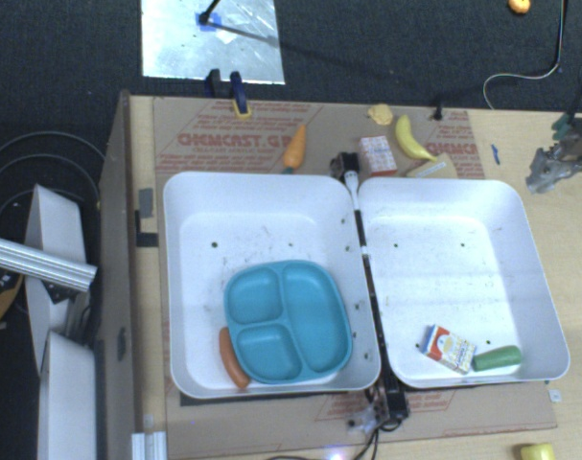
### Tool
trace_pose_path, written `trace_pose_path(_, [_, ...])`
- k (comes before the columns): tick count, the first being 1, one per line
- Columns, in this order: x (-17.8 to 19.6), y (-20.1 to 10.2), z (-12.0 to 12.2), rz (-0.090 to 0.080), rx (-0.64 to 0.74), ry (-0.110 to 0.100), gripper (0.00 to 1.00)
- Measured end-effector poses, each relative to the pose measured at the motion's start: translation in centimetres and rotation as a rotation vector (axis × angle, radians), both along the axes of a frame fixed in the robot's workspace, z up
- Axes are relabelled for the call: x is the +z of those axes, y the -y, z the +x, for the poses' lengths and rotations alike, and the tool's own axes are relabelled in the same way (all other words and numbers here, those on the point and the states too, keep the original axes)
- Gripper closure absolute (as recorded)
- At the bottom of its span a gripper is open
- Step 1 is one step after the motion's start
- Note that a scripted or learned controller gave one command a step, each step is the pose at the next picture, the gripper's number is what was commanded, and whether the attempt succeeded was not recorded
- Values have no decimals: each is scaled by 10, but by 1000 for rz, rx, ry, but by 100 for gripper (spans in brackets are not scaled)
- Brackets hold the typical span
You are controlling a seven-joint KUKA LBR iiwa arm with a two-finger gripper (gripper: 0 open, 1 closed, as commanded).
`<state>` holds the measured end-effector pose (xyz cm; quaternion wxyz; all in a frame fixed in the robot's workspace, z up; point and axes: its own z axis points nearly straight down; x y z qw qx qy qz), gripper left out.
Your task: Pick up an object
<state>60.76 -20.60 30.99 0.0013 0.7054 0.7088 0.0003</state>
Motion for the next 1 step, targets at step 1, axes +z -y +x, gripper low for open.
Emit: trace_pose_path(1, [-84, -22, 7, 3, 0, -6, 100])
